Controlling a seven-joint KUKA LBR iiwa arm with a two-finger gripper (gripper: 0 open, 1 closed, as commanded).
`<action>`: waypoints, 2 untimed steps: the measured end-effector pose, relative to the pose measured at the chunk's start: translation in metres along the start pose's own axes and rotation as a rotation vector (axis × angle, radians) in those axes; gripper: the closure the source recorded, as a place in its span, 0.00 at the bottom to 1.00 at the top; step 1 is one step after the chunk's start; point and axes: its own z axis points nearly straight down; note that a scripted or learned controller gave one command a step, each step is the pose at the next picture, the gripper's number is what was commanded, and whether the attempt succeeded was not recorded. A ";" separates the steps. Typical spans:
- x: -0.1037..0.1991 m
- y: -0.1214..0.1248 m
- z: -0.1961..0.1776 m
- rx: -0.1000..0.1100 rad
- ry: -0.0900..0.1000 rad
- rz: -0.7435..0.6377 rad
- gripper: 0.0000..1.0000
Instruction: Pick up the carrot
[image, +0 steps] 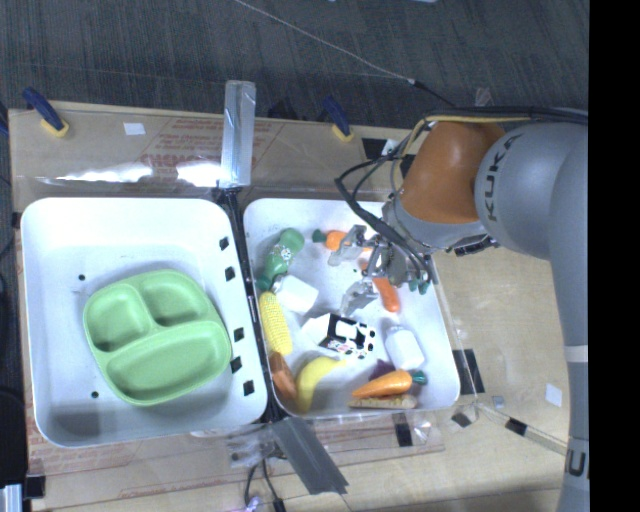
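A carrot (383, 383) with a green top lies along the front wall of the right bin (447, 330), pointing left. A second orange piece (387, 294) lies further back, just right of my gripper (352, 273). The gripper is lowered into the back middle of the right bin. Its two fingers look open, with bare white floor between them. It hovers well behind the front carrot and is not touching it.
The right bin also holds a green bottle (282, 250), a corn cob (273, 322), a white block (297, 295), a black-and-white patterned item (348, 337), a banana (318, 372), a white bottle (405, 348) and a small orange piece (334, 238). In the left bin (50, 230) sits a green divided plate (155, 335).
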 end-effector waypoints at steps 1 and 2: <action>-0.035 -0.009 0.022 -0.002 0.007 0.071 0.00; -0.039 -0.007 0.010 0.001 -0.005 0.065 1.00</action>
